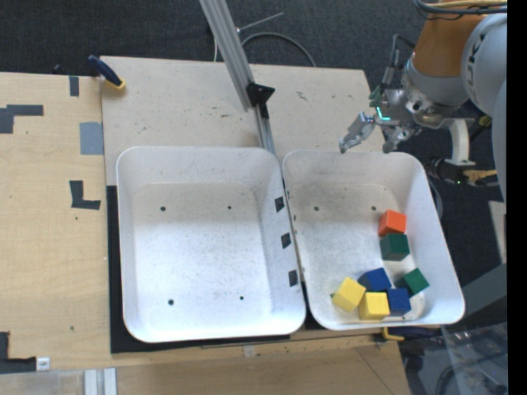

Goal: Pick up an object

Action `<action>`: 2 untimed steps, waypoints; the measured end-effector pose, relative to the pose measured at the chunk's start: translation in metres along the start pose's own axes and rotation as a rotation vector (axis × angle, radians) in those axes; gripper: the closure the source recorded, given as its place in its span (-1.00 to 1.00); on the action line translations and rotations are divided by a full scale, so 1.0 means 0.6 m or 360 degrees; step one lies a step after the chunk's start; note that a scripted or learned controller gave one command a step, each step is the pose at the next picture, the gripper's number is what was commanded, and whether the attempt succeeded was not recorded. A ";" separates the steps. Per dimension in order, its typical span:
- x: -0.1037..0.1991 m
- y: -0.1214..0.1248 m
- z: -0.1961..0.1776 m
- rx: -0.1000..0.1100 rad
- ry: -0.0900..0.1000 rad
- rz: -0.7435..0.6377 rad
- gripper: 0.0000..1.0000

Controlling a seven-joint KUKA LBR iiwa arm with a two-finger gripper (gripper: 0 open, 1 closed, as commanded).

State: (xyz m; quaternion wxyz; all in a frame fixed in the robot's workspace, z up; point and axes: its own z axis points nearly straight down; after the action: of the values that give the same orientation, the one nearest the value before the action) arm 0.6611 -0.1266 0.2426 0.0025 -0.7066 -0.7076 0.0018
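Several small cubes lie in the right bin [329,212], along its right wall and in its front right corner. An orange cube [393,221] sits just behind a dark green cube [394,246]. Nearer the front are a green cube [415,281], two blue cubes [376,279] [399,301] and two yellow cubes [349,293] [375,305], packed close together. My gripper [370,141] hangs above the bin's back rim, well behind the cubes. It is open with nothing between its fingers.
The left bin [198,237] stands beside the right one, their rims touching at the middle. A slanted metal rail [235,52] runs from the top of the view down to the bins' shared back corner. A cable loops behind it.
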 end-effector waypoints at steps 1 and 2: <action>0.000 0.001 -0.005 -0.0007 -0.0003 -0.0002 -1.00; -0.002 0.012 0.072 -0.0001 -0.0003 -0.0002 -1.00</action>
State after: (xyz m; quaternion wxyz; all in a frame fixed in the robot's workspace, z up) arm 0.6679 -0.1276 0.1992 0.0016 -0.7063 -0.7079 0.0023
